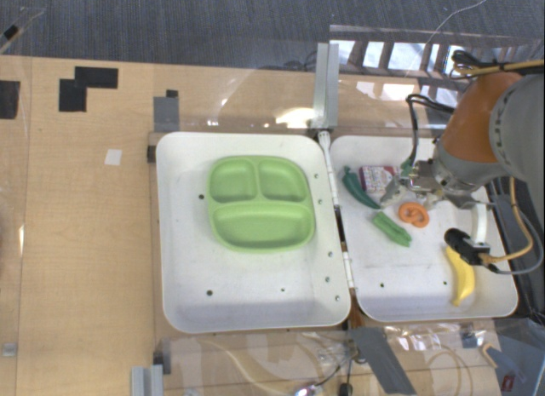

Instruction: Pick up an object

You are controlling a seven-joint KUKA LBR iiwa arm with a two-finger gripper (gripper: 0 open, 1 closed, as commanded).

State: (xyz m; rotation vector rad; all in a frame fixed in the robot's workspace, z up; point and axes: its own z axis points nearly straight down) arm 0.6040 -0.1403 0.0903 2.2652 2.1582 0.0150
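Camera view, desk: pale wooden desk (77, 241) bearing two shallow white plastic bins; the left bin (183, 301) lies well to the left of the end effector, the right bin (409, 288) directly under it.
Green tray: light green three-compartment plastic tray (259, 202) in the left bin, well apart from the end effector; no part in this pick.
Arm: grey arm with an orange band (477, 122) hanging over the right bin's far right corner.
End effector: end effector (419, 180) low over the right bin; whether it is open or closed I cannot tell.
Banana: yellow banana with a dark tip (462, 277), nearer the camera and to the right of the end effector.
Packet: small maroon and white packet (372, 179), just to its left.
Pods: dark green pod (358, 188) beside the packet, brighter green pod (391, 228) below left.
Orange ring: small orange ring-shaped toy (414, 214), just below the end effector, likeliest target.
Risk: things crowd together, so a descent could nudge the ring aside or catch the packet instead; the flat ring may slip out.
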